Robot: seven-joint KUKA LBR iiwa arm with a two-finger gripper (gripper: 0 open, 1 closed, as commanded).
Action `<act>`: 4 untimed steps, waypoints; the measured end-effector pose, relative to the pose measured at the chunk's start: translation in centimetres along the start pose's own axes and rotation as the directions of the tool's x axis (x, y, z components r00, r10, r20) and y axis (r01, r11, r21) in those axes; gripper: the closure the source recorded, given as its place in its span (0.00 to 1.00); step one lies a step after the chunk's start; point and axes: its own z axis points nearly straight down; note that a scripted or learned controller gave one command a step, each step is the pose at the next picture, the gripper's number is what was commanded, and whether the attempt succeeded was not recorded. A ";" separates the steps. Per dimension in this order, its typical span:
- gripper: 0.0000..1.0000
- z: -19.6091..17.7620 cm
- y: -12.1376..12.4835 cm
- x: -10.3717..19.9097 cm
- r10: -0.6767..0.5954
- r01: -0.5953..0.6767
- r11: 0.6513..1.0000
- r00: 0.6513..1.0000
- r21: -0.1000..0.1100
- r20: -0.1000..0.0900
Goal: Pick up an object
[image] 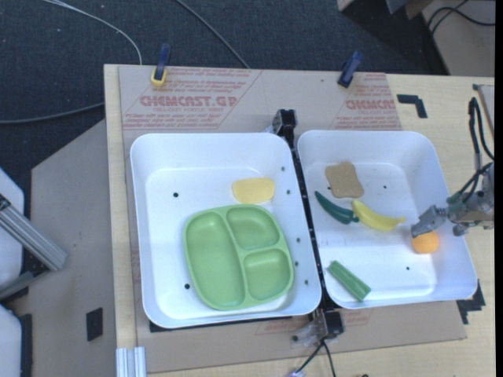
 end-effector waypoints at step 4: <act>1.00 -6.1 0.6 0.4 -0.003 0.003 1.000 1.000 -0.009 0.006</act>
